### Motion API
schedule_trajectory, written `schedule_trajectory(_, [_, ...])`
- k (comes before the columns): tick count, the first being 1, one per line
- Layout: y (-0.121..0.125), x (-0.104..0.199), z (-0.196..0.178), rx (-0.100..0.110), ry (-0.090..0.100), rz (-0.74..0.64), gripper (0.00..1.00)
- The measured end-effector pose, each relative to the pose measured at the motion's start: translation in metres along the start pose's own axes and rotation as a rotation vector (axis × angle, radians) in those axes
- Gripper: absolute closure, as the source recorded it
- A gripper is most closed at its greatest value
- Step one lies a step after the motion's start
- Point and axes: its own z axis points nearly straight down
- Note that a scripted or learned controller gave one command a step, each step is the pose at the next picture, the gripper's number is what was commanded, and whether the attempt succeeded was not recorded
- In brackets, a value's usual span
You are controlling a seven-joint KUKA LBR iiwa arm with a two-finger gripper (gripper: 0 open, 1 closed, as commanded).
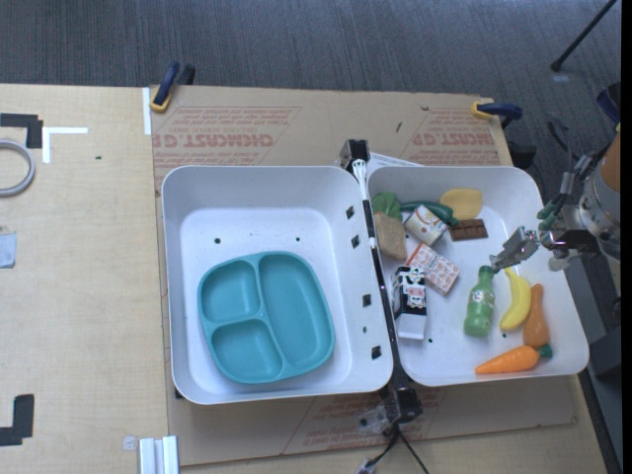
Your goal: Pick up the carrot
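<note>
One carrot (510,360) lies at the right bin's (434,368) front wall, beside the banana (515,300).
You find the gripper (513,251) spread, holding nothing; judged light, rigid, slippery: grasp mid-body.

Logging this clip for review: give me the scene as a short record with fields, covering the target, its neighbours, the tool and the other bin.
target: carrot, lying at the near edge of the right bin
neighbours: banana, green bottle and a second orange piece just above it
tool: above the banana, apart from the carrot, holding nothing
left bin: holds a teal divided plate
task state: carrot not yet picked up
</note>
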Motion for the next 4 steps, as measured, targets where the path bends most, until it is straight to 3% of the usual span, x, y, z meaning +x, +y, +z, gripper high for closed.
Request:
schedule_trajectory(1, [-0.011, -0.047, 0.081, -0.001, 0.000, -0.190, 0.00])
schedule_trajectory(2, [-0.012, -0.068, 0.173, 0.003, 0.006, -0.137, 0.00])
schedule_trajectory(3, [-0.011, -0.069, 0.163, -0.001, 0.002, -0.134, 1.00])
schedule_trajectory(4, [-0.003, 0.014, 0.046, -0.002, -0.001, -0.086, 1.00])
